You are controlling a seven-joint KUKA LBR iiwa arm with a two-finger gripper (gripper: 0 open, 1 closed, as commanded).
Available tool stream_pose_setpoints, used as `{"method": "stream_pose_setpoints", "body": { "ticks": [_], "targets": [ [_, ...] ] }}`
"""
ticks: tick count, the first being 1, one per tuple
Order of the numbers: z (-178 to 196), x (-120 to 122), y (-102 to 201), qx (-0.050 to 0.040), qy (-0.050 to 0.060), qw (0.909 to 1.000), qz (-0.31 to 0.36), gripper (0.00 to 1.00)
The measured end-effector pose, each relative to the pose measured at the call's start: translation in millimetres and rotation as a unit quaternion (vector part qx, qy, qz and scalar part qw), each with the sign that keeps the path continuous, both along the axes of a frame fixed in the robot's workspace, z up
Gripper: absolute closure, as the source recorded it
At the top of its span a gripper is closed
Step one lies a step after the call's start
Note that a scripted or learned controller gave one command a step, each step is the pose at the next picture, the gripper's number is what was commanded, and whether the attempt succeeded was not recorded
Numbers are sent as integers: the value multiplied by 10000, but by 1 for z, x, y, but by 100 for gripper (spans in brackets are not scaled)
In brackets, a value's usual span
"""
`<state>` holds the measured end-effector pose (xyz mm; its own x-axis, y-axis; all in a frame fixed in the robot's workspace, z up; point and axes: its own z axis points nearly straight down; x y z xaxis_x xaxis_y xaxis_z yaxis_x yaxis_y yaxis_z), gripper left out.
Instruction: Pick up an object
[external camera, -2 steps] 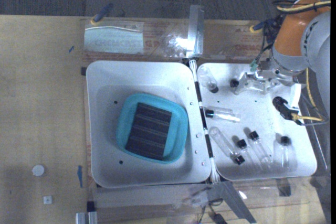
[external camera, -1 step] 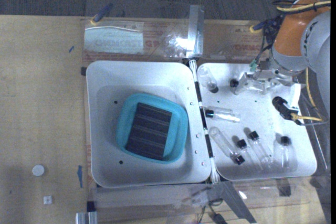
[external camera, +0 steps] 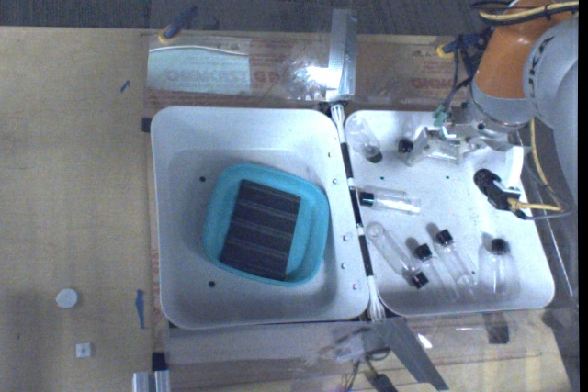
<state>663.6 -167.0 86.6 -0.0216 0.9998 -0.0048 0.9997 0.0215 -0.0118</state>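
The arm enters from the right, its orange-banded wrist above the far right corner of the right bin (external camera: 537,275). The gripper (external camera: 439,142) sits low over that bin's far side, near a clear vial (external camera: 365,142) and a small black cap (external camera: 404,144). Whether anything lies between its fingers cannot be told: the metal parts blend with the white bin floor, so its opening is unreadable.

Candidate objects are scattered across the right bin, apart from one another, which favours single picks. A vial with a black cap (external camera: 386,196) lies on its side near the dividing wall. A cluster of capped vials (external camera: 418,254) lies toward the near side, with another vial (external camera: 497,257) further right. Their glass bodies are nearly invisible against the white; mostly the caps mark them.

The left bin (external camera: 175,289) holds a teal tray (external camera: 219,197) with a dark ribbed insert (external camera: 265,228) lying in it, well away from the gripper.

A black and yellow fitting (external camera: 496,190) below the wrist is partly cut off by cabling, and its purpose is unclear. In judgement, the gripper is positioned for a pick at the far side of the right bin, not yet confirmed.
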Motion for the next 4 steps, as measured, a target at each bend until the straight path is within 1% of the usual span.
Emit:
{"method": "stream_pose_setpoints", "body": {
  "ticks": [1, 2, 3, 4],
  "targets": [
    [0, 0, 5, -1, 12, 9998, -216, 0],
    [0, 0, 15, -4, 3, 9999, -105, 0],
    [0, 1, 39, -2, -4, 10000, 21, 0],
    [11, 1, 38, 0, -9, 10000, 18, 100]
  ]
}}
